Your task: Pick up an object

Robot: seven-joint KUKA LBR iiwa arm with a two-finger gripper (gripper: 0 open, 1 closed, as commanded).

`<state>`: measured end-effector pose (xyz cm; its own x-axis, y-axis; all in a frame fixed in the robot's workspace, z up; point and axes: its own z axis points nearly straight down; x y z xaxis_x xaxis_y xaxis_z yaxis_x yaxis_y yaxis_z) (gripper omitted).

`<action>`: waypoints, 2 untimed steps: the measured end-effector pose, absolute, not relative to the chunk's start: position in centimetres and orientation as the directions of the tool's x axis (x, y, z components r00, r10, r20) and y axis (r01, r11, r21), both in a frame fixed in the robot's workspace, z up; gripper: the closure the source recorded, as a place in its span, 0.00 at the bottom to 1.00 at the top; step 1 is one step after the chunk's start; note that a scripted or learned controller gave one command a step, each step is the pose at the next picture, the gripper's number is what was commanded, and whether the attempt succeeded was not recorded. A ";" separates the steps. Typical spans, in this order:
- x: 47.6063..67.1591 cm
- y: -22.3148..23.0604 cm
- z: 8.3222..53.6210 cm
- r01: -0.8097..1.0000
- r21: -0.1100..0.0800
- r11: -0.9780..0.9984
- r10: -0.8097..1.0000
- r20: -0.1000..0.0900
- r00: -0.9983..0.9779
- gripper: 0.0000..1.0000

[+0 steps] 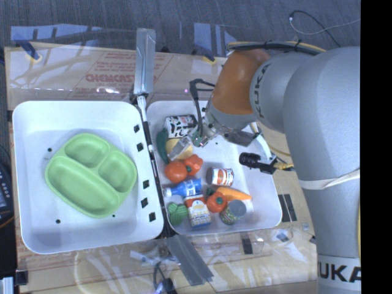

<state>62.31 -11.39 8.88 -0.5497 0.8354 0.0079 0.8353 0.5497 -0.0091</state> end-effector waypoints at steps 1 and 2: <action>62.4 -11.4 9.7 0.832 -0.011 0.555 0.832 0.008 -0.555 1.00; 62.4 -11.4 10.5 0.829 -0.013 0.559 0.829 0.008 -0.558 1.00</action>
